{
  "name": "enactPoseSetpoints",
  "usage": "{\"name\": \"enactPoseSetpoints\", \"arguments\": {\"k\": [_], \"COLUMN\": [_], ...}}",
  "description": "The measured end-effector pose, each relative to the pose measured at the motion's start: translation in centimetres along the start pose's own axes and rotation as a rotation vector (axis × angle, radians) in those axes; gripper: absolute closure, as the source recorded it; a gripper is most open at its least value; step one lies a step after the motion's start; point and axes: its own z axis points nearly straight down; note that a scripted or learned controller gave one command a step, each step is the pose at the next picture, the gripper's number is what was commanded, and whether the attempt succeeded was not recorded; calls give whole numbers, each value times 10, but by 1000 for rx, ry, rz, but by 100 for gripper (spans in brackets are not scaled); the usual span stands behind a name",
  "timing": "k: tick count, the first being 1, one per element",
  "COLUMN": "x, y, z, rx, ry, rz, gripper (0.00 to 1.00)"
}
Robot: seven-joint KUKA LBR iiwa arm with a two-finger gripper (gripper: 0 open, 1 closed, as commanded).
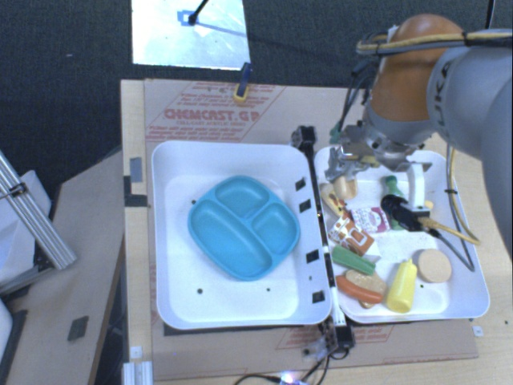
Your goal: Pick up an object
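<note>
**Gripper low over the right bin's far corner**

Over the right bin, the gripper hangs at the far left corner, just above a tan piece; whether anything sits between its jaws cannot be told; nearby lie a yellow bottle, a hot dog and a round cookie; the left bin bears a blue divided plate.

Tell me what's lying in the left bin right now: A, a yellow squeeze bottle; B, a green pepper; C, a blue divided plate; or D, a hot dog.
C: the blue divided plate lies alone in the left bin, while the yellow bottle and hot dog lie in the right bin.
</note>
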Motion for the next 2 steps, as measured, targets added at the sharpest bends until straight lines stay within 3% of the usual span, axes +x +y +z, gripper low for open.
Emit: {"name": "enactPoseSetpoints", "arguments": {"k": [1, 2], "x": [22, 25], "y": [-21, -20], "z": [-13, -12], "rx": [1, 0], "ry": [-1, -1], "rz": [2, 3], "gripper": [100, 100]}}
